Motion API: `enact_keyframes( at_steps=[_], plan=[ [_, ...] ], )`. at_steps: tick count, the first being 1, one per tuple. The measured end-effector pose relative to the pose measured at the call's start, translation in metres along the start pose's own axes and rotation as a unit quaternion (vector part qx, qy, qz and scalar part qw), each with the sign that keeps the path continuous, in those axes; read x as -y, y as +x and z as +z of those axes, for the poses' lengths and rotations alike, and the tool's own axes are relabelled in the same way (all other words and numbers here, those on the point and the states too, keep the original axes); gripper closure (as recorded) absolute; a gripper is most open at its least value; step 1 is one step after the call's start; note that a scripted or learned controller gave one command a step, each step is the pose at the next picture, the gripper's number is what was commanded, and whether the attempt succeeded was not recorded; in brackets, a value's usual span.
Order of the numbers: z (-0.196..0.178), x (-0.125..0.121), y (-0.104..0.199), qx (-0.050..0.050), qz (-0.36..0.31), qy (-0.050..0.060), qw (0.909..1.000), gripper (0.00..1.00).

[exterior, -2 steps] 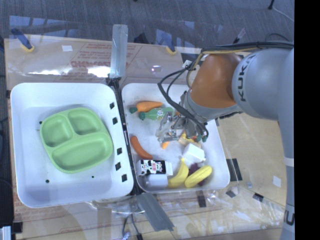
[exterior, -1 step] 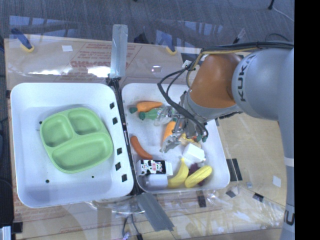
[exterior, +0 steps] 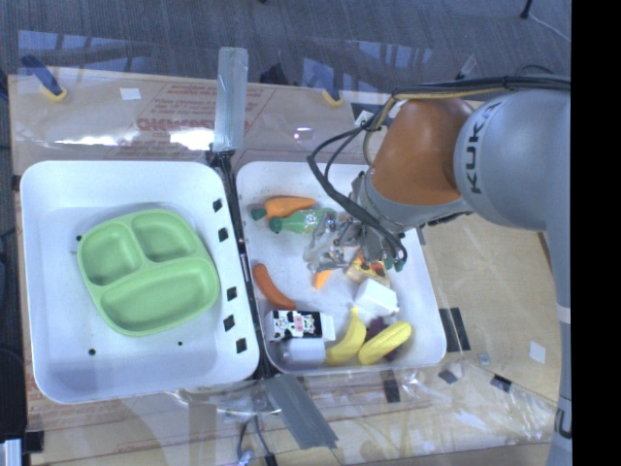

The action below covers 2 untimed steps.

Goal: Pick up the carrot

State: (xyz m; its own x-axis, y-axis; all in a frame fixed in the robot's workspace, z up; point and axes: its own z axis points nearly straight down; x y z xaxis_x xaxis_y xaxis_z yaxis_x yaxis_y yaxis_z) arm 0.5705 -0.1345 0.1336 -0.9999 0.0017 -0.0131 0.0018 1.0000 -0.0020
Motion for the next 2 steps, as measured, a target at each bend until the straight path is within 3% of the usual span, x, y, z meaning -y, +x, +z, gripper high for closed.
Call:
enact_keyframes(
  at_steps=[1, 2],
  plan=[
    [0.000, 0.000, 0.000, 0.000, 0.000, 0.000, 1.0000, 0.00],
    [0.042, 0.018, -0.004, -0.008, 0.087, -0.001, 0.9961, 0.00]
  ],
)
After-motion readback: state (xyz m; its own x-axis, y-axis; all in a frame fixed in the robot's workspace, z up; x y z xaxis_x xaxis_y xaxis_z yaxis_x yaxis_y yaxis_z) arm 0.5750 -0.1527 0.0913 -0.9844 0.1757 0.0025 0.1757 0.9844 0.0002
